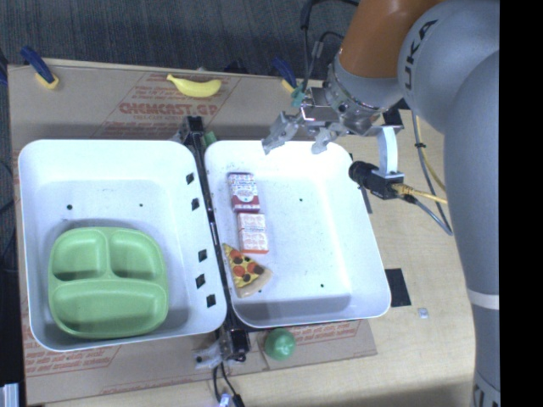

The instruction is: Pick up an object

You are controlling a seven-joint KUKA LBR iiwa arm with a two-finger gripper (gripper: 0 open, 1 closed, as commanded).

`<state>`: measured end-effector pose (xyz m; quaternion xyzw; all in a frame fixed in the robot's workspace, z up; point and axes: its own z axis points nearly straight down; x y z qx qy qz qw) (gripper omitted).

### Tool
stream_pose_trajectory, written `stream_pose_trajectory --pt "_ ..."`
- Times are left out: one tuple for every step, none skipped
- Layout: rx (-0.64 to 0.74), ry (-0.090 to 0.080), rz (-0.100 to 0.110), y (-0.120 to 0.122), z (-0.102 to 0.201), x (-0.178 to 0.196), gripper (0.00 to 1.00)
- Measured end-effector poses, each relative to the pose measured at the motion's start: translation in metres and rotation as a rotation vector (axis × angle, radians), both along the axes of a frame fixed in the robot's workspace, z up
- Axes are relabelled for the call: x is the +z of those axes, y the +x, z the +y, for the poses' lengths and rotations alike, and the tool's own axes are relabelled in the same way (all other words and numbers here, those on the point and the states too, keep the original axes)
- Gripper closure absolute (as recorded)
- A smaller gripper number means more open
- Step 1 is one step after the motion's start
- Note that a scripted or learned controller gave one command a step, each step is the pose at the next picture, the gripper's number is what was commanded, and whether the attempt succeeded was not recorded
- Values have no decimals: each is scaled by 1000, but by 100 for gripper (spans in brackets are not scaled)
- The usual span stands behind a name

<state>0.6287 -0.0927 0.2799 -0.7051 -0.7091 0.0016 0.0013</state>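
Two white bins sit side by side. The left bin (34,227) holds one green tray (108,281) at its 7 o'clock corner. The right bin (339,227) holds three things in a line along its 9 o'clock wall: one red packet (243,189), one box (253,232) just below it, and one pizza slice (245,270) at 7 o'clock. The gripper (299,139) hovers over that bin's 12 o'clock rim, fingers spread, nothing between them. One banana (195,84) lies beyond the bins; one green ball (278,343) lies at 6 o'clock.
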Motion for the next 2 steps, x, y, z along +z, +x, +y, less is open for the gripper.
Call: stream_pose_trajectory --pt "-1 -1 5 26 -56 -80 0" --pt "2 1 3 27 -1 -190 0"
